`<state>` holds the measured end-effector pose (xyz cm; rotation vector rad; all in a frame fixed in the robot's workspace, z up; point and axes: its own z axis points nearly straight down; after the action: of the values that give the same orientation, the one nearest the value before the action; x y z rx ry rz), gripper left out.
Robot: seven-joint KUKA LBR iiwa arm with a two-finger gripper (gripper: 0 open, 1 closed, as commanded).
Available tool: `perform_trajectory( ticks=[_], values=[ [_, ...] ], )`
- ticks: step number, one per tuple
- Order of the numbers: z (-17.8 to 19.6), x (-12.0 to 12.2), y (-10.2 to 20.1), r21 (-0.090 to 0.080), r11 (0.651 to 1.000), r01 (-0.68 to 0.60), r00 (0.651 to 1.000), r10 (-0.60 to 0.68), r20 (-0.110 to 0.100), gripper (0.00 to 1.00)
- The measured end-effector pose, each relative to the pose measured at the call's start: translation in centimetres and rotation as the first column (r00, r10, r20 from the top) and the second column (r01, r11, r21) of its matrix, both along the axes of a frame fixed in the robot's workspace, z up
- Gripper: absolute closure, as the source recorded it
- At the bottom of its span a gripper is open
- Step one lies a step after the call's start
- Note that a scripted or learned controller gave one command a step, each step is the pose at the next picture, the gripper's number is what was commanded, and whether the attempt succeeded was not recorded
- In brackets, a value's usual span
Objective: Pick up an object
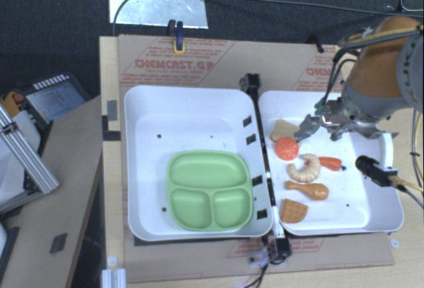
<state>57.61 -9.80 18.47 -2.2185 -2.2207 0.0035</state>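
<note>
Poised low over the right bin with the gripper just up and to the right of the red tomato, close beside a tan slice; cannot tell whether spread or pressed together. Calls, most likely, for a short move down-left onto that round piece, with no long axis to match. Smooth white floor there, with the shrimp just beside, so little spare room.

Red print reading "CHEMCAST GP" is seen on the brown protective sheet laid over the desk. It is repeated across that sheet. No other text can be read.
</note>
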Motion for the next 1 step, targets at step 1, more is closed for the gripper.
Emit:
perform_trajectory(
  ticks=[1],
  values=[
    [-4.7, 0.86, 0.13, 0.0, 1.0, 0.0, 1.0, 0.0, 0.001, 0.0]
  ],
)
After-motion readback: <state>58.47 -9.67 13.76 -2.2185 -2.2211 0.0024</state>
